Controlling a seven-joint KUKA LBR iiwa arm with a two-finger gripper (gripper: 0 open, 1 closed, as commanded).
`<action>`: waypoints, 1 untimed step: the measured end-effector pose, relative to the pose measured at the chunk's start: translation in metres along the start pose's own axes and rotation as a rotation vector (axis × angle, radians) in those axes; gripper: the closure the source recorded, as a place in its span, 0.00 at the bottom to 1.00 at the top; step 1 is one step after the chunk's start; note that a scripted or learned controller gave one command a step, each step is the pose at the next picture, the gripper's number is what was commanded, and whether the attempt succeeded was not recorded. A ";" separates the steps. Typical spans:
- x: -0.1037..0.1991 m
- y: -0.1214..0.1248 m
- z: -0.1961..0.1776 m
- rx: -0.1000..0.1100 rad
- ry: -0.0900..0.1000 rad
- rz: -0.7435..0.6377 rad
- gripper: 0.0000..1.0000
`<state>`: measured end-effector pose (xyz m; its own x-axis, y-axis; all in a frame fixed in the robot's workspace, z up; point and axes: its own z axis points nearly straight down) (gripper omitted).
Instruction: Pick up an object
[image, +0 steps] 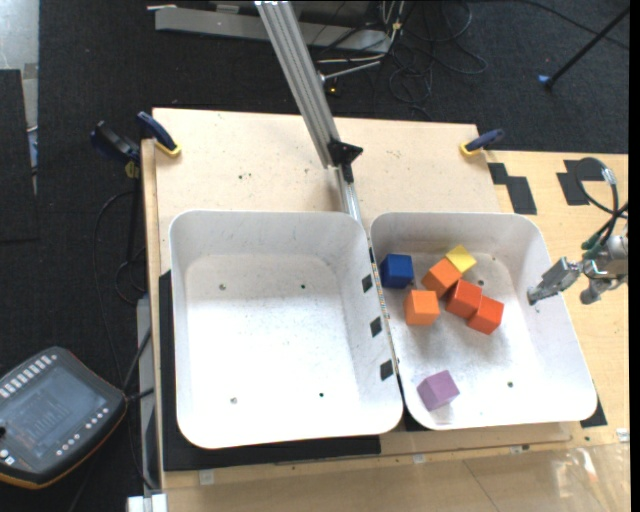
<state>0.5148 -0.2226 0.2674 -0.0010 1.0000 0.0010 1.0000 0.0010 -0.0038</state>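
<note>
I've got the tool sitting at the right rim of the right bin, over its edge, and it's carrying nothing; its two fingers look spread apart, though they're small from up here. Everything I could pick lies to its left, inside that bin. Nearest is the cluster of orange blocks, the closest one just left of the tool and slightly lower. A yellow block touches the top of the cluster, a blue block sits beyond it near the divider, and a purple block lies alone toward the front. The left bin is farther still, so I'd judge the move is a short reach left
</note>
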 end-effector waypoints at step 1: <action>0.000 0.001 -0.002 -0.004 -0.002 0.000 0.00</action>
<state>0.5156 -0.2225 0.2695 -0.0014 1.0000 -0.0005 1.0000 0.0014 0.0002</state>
